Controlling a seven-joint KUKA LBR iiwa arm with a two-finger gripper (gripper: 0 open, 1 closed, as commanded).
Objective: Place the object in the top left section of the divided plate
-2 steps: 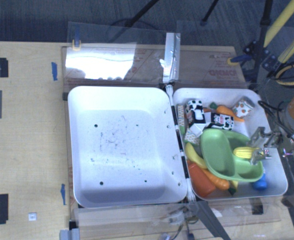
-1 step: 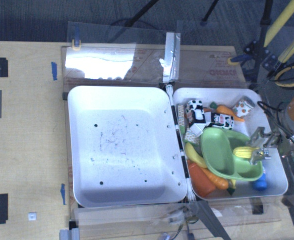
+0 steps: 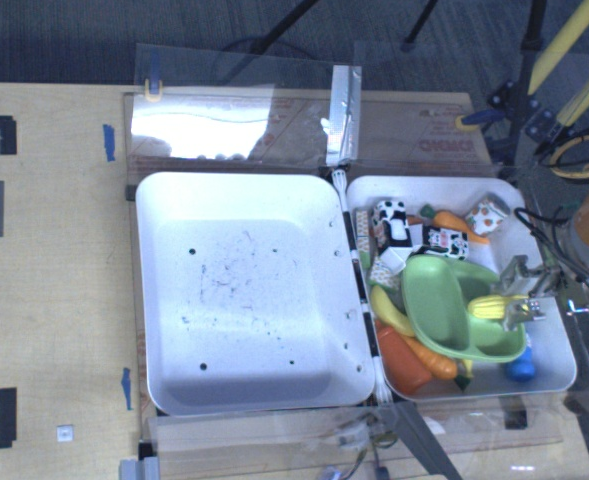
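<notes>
A green divided plate [image 3: 439, 303] lies tilted on top of toys in the right white bin [image 3: 562, 366]. A small yellow object [image 3: 486, 309] sits over the plate's right part, just above its rim. My gripper [image 3: 519, 311] comes in from the right and its tip touches the right end of the yellow object. The view is too small to show whether the object is gripped. The plate's ridges are hard to make out.
Around the plate lie a yellow banana [image 3: 389, 310], an orange-red toy [image 3: 406, 360], a blue ball [image 3: 521, 369], a black-and-white toy [image 3: 394, 223] and a carrot [image 3: 452, 220]. The left white bin [image 3: 244, 278] stands beside it. Cables hang at the right [image 3: 554, 248].
</notes>
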